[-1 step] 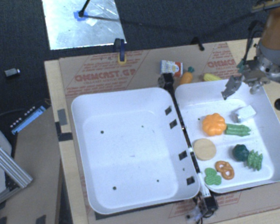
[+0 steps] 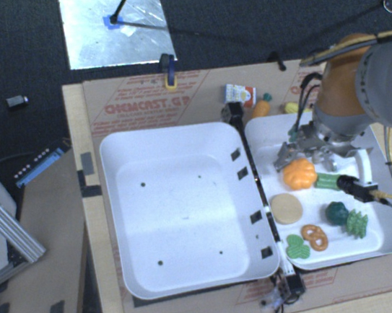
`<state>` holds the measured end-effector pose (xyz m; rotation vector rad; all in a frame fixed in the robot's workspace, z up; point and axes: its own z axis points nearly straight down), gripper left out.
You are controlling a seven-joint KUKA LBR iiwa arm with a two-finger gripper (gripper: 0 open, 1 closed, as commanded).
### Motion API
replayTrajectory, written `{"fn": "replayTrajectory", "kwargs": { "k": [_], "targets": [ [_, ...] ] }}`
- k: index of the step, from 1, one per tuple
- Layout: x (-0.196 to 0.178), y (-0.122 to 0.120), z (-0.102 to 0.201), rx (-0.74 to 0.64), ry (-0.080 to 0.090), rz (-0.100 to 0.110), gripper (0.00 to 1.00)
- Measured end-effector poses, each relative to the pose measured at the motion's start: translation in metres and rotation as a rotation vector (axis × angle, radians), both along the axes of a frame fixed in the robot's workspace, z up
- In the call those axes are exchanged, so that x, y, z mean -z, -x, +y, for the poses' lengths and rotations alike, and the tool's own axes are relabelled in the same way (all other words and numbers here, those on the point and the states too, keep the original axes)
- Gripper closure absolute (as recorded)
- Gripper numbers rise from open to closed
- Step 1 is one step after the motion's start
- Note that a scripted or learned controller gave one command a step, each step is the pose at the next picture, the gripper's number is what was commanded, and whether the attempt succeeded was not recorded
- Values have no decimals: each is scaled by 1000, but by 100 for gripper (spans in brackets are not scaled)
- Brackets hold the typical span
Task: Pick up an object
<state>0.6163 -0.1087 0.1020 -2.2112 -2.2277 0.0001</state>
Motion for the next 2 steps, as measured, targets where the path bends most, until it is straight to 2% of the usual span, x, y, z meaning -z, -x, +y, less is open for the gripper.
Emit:
{"fn": "replayTrajectory", "kwargs": {
  "k": [1,2],
  "targets": [
    [-15,-1,-3,2,2,-6,100],
    [-176,8,106,-7,-1,-16,100]
  ]
}}
